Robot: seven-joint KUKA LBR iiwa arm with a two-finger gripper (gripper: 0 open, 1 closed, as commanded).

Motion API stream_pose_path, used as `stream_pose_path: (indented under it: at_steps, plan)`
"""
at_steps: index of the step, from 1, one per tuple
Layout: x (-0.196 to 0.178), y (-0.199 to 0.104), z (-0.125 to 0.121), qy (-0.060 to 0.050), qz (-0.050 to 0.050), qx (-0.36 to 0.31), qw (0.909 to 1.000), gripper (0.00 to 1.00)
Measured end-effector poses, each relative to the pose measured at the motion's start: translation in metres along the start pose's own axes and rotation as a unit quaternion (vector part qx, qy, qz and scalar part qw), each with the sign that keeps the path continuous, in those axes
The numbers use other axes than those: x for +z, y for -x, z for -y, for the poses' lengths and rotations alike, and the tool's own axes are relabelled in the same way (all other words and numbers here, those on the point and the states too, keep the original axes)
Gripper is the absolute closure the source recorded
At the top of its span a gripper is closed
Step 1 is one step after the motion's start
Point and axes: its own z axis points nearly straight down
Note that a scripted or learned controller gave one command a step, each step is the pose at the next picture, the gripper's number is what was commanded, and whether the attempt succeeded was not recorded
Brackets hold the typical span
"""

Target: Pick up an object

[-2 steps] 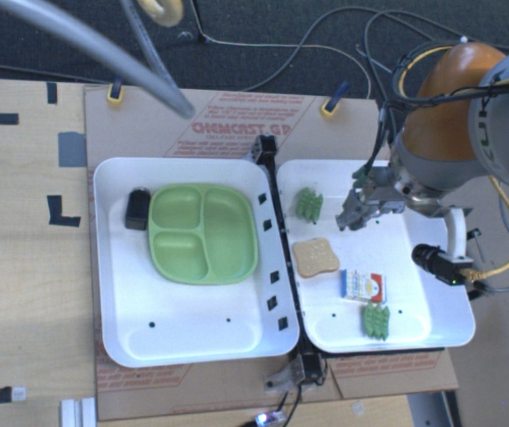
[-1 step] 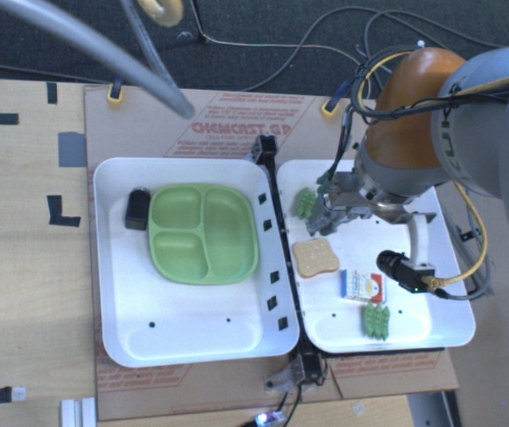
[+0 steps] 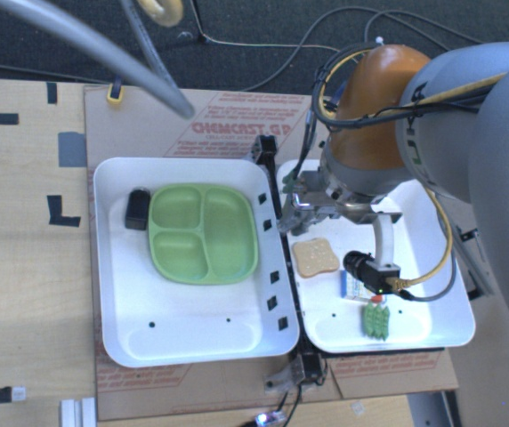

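Tan toast slice [image 3: 315, 257]: lies flat in the right bin [image 3: 441, 327], close to the divider between the bins.
Hand [image 3: 312, 210]: I see it hanging just above the toast, toward the far rim; fingers hidden in clutter, so I cannot tell their state.
Direction: toast sits just nearward of the hand.
Neighbours: green toy [image 3: 376, 320] lies further nearward, well clear of the toast.
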Motion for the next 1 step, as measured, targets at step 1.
stream_pose_path:
  at_steps: [1]
  plan:
    - [-0.0047, -0.0517, -0.0044, 0.0, 0.0, 0.0, 1.0, 1.0]
